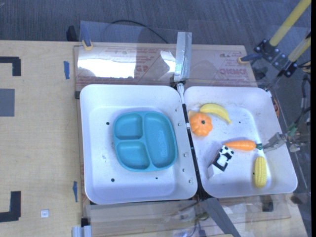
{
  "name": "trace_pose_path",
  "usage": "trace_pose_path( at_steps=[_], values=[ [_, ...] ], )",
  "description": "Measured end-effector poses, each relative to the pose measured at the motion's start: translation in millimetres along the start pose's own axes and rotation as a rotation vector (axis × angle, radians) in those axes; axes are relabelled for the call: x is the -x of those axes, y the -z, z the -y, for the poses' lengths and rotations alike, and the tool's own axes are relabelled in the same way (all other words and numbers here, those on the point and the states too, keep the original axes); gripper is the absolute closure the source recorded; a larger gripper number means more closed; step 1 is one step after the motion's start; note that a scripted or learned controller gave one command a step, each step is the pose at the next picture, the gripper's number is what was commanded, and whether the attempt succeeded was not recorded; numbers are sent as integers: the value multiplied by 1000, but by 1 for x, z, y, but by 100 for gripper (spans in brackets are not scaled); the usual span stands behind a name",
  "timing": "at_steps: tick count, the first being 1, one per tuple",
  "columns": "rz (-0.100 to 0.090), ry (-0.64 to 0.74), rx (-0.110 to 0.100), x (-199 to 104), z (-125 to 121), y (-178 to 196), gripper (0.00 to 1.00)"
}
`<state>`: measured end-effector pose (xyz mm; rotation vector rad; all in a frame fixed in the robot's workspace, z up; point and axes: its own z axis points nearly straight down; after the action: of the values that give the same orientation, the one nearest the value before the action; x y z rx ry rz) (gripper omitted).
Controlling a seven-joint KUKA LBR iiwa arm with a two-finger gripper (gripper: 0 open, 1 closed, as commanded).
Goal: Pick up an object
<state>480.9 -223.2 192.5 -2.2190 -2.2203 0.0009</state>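
Carrot (241, 145) lies in the right bin (284, 181), near the corn (259, 171) and the black-and-white block (224, 158). It looks light, hard and smooth, so grab its fat middle. I cannot tell how the jaws stand.

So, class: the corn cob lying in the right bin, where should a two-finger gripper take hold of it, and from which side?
Probably grip the corn cob across its middle, coming straight down from above. It lies flat with its long axis running toward and away from the camera, so the fingers should close across its narrow width. The carrot lies just beyond its far end, and the right bin wall is close on its right, so stay mid-length.
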Motion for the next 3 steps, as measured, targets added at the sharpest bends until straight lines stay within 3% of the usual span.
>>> trace_pose_path(
  at_steps=[1, 2, 3],
  values=[
    [-6, 215, 11, -9, -73, -95, 0],
    [5, 378, 13, -72, -119, -19, 0],
    [1, 535, -7, -97, -183, -105, 0]
  ],
)
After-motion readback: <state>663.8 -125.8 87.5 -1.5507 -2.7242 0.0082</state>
